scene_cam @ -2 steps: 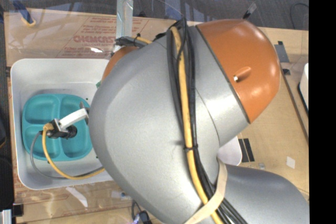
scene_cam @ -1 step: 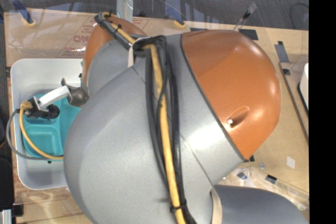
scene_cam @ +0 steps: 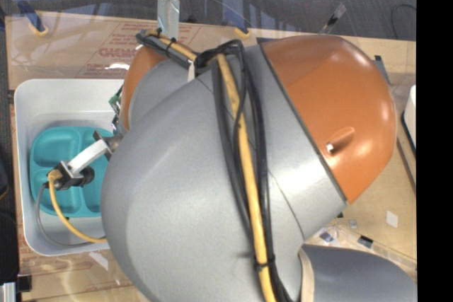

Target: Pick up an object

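My arm [scene_cam: 233, 173] blocks most of the frame and hides my claw, so I can't tell its state; the teal tray [scene_cam: 60, 166] sits in the left bin [scene_cam: 25, 152] at lower left, and the yellow cable [scene_cam: 64, 212] could snag it.

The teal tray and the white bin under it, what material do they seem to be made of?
The teal tray looks like moulded plastic: even colour, soft sheen, rounded compartment walls. The white bin also looks like plastic, smooth and semi-gloss, with a rounded rim and corners; a coated metal cannot be ruled out from this view. The arm covers much of both.
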Controlling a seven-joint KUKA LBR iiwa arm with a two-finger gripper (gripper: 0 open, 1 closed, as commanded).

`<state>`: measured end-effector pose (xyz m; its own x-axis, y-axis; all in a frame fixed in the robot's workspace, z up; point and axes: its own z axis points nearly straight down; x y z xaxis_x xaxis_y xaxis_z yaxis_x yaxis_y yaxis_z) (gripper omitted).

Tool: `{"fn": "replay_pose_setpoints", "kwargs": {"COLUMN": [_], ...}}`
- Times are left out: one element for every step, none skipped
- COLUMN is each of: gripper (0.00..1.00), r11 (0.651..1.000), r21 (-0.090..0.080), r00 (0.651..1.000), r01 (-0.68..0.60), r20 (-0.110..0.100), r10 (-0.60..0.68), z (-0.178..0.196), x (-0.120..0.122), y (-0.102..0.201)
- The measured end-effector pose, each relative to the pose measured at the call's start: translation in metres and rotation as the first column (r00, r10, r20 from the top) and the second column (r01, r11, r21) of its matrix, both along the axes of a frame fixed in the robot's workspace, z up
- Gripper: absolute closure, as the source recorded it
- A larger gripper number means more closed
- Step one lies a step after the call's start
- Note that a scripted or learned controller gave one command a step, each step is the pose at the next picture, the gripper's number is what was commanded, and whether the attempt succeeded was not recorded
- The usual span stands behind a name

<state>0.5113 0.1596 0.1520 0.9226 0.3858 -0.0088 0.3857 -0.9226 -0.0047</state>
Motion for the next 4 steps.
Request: {"fn": "replay_pose_setpoints", "kwargs": {"gripper": [1.00, 1.00, 1.00, 1.00], "r11": [0.948, 1.000, 1.000, 0.919], "r21": [0.006, 0.000, 0.001, 0.003], "r00": [0.948, 1.000, 1.000, 0.919], "r01": [-0.317, -0.006, -0.012, -0.394], "r20": [0.002, 0.002, 0.001, 0.004], "r10": [0.317, 0.006, 0.012, 0.394], "z": [0.040, 0.046, 0.056, 0.067], "x": [-0.007, -0.036, -0.035, -0.030], "y": [-0.016, 0.010, 0.011, -0.037]}}
